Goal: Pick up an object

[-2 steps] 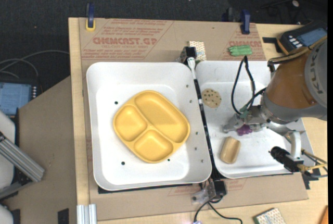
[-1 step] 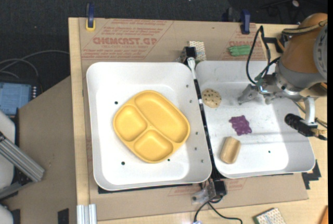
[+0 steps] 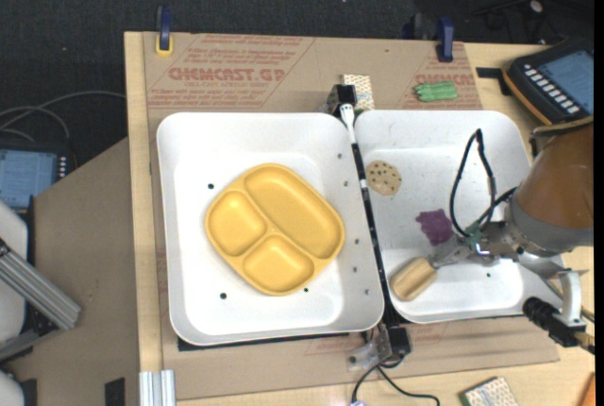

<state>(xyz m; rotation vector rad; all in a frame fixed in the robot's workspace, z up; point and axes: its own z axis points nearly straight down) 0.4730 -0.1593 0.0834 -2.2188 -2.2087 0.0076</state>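
Two white bins sit on the worktop; in the right bin (image 3: 500, 135), the claw (image 3: 436, 261) reaches toward a tan bread roll (image 3: 412, 279) near a purple grape bunch (image 3: 435, 225); its grip I cannot tell.

White bins: two, side by side, the left bin (image 3: 179, 206) and the right bin (image 3: 425, 135).

Yellow divided plate (image 3: 274, 229): one, with three compartments, in the left bin.

Round tan cookie (image 3: 383, 176): one, at the far left of the right bin.

Purple grape cluster (image 3: 435, 225): one, mid right bin.

Tan bread-like roll (image 3: 412, 279): one, at the near left of the right bin.

Green item (image 3: 435, 93): one, on the brown board (image 3: 236, 74) beyond the right bin.

Blue clamps: two at the board's far edge, one at the left (image 3: 164, 25) and one at the right (image 3: 444, 38).

Robot arm (image 3: 557, 196): one, at the right.

Black cable (image 3: 464, 177): one loop over the right bin.
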